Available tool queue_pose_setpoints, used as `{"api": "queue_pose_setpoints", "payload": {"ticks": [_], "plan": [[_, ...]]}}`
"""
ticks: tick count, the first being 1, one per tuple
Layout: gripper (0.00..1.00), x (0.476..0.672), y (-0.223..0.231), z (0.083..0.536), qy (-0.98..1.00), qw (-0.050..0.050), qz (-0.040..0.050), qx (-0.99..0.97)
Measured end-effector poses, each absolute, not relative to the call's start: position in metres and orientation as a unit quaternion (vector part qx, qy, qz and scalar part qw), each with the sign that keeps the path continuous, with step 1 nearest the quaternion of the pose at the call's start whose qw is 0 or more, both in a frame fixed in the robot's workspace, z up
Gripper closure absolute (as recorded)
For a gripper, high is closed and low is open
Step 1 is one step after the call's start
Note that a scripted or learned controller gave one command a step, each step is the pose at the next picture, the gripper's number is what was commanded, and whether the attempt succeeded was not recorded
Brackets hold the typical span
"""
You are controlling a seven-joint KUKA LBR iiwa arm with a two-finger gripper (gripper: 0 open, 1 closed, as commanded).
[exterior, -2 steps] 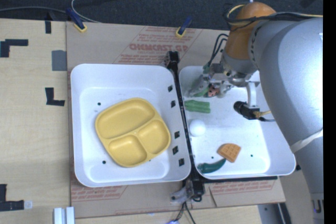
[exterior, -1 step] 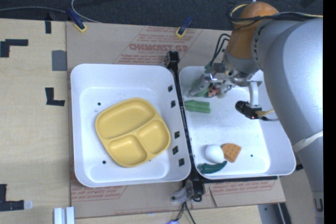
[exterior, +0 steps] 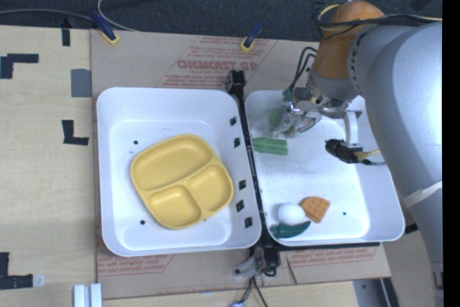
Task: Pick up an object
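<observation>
Blurred pincer (exterior: 287,122) — over green block (exterior: 270,147)

Green block (exterior: 270,146) lying flat just below gripper (exterior: 290,121); white egg (exterior: 290,213), orange waffle piece (exterior: 315,208), dark green pepper (exterior: 290,230) well below it.

We can't tell the gripper (exterior: 291,120) finger state, the tips blur into a pale green thing (exterior: 277,118) under them. The arm (exterior: 402,104) is cut off at the right edge and hides the right bin's (exterior: 359,234) far right corner.
</observation>
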State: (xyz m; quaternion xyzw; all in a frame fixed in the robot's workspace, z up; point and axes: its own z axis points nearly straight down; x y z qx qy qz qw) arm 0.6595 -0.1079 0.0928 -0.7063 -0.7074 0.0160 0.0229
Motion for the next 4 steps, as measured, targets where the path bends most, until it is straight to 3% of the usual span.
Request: {"api": "queue_pose_setpoints", "payload": {"ticks": [1, 2, 3, 4], "plan": [[1.00, 0.604, -0.057, 0.185, -0.708, 0.000, -0.0001, -0.706], [0.00, 0.604, -0.057, 0.184, -0.708, 0.001, 0.0004, -0.706], [0.00, 0.621, -0.098, 0.108, -0.707, 0.001, 0.0015, -0.707], [0.00, 0.668, -0.110, 0.085, -0.708, 0.000, 0.0005, -0.707]]}}
